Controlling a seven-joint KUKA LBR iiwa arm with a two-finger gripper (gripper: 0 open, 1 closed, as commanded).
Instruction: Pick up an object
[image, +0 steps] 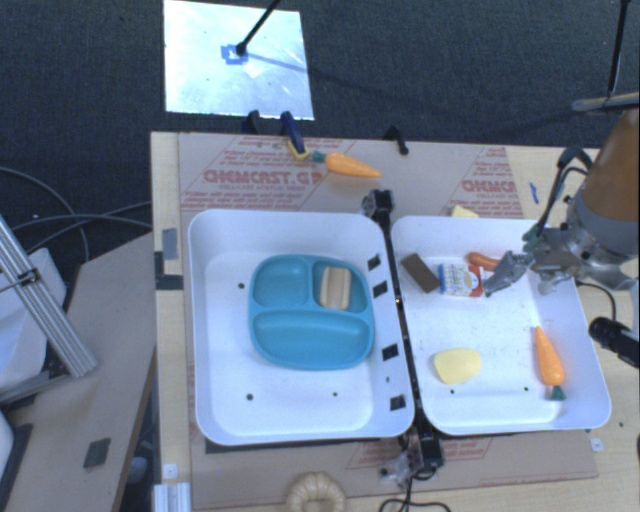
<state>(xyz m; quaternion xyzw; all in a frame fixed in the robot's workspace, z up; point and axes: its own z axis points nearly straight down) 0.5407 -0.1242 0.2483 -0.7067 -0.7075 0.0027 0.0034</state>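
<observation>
The hand (508, 272) hovers in the right bin (590, 400); whether it is spread I cannot tell. A small packet (456, 278) lies just left of it, its long axis running left-right.

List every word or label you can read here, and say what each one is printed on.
"CHEMCAST" in red, on the brown sheet behind the left bin; the letters after it are blurred.
Red print on the sheet's right corner behind the right bin: too blurred to read.
Packet in the right bin: label too small to read.
</observation>
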